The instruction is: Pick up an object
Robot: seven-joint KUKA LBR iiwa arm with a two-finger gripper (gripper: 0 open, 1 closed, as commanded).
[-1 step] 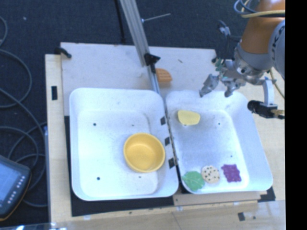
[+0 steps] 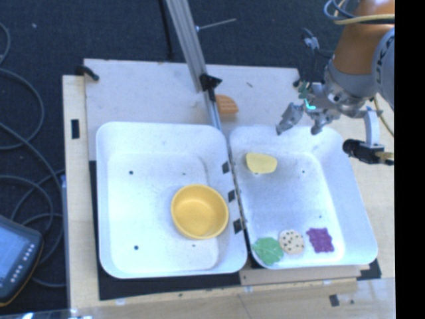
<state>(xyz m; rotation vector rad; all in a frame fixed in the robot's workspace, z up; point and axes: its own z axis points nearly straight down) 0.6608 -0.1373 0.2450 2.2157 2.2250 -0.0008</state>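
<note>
My gripper (image 2: 301, 124) hangs over the back edge of the right bin (image 2: 345, 198), its two fingers spread apart and nothing between them. A flat yellow piece (image 2: 261, 163) lies in the right bin's back left part, down and left of the gripper. Along that bin's front edge sit a green piece (image 2: 267, 250), a pale speckled cookie (image 2: 291, 242) and a purple piece (image 2: 321, 239). A yellow bowl (image 2: 199, 211) rests in the left bin (image 2: 133, 178), near its right wall.
A slanted metal pole (image 2: 192, 52) runs from the top of the view down to the gap between the bins. An orange object (image 2: 226, 105) lies on the bench behind the bins. Cables and a tablet (image 2: 16, 258) lie on the floor at the left.
</note>
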